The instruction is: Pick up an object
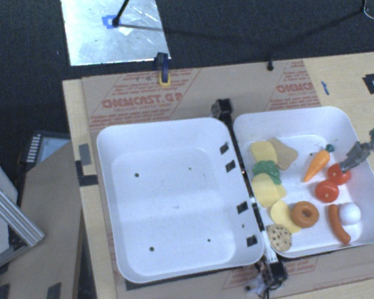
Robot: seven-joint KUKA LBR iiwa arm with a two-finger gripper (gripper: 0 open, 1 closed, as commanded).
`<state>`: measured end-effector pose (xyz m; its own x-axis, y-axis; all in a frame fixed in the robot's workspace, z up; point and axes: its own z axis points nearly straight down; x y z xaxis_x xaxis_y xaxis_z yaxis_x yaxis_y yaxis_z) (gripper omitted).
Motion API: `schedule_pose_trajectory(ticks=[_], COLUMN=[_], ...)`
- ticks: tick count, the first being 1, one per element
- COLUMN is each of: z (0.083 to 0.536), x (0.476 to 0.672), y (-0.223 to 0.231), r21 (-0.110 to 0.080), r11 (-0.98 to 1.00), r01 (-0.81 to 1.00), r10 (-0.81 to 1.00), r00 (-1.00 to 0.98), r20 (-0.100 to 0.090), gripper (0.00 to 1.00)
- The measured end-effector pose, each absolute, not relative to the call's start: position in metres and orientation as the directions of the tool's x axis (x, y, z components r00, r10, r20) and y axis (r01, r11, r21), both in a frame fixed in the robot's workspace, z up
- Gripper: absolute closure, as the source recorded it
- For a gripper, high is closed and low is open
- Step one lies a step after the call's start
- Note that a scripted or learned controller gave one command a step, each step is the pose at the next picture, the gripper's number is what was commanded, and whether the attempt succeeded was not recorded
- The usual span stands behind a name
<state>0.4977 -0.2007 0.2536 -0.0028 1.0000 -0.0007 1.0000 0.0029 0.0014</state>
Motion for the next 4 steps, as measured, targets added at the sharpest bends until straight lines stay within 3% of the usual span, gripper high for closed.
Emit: schedule_pose_trajectory(ticks=[1, 2, 3, 4], z=[0.119, 0.084, 0.097, 0.190], x=[0.485, 0.573, 0.570, 0.556], y=[-0.147, -0.078, -0.084, -0.048], r21=[-0.010, 0.008, 0.007, 0.009], r11=[0.007, 0.013, 0.004, 0.008], r01=[1.000, 1.000, 1.000, 1.000], r10=[1.000, 1.000, 1.000, 1.000], r00=[-0.007, -0.013, -0.004, -0.008], r20=[0.006, 0.002, -0.001, 0.001], gripper=[0.00, 0.00, 1.00, 1.00])
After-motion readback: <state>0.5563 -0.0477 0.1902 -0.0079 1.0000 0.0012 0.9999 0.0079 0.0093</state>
